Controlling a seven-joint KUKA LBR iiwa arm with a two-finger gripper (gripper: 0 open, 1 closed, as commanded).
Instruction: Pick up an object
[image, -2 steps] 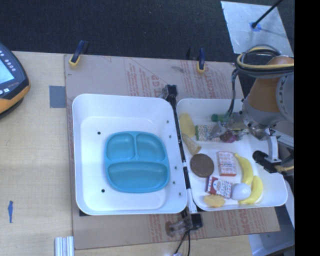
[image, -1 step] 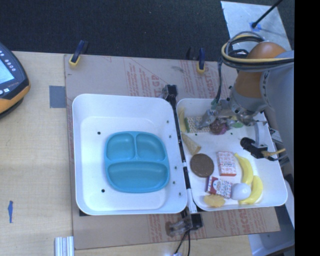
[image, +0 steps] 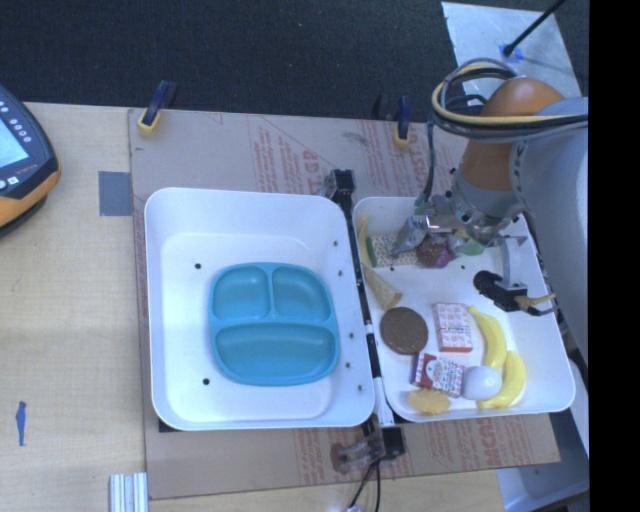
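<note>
Left bin (image: 170, 300): white moulded plastic, smooth, slightly glossy. Right bin (image: 545, 385): the same white plastic is seen. Divided plate (image: 273, 323): blue plastic, smooth with a soft sheen. Bench top (image: 60, 330): pale wood-look surface, matt. Sheet under the bins (image: 260, 150): printed brown cardboard, matt. Bananas (image: 500, 360): yellow, glossy, plastic-looking. Round brown disc (image: 404, 330): matt, finely textured. Small boxes (image: 454, 327): printed card. Arm band (image: 510, 110): orange, glossy shell.

- The end effector (image: 428, 232) covers part of a dark purple object (image: 436, 254); what it is stays unclear.
- The handheld device (image: 20, 150) is cut by the left edge.
</note>
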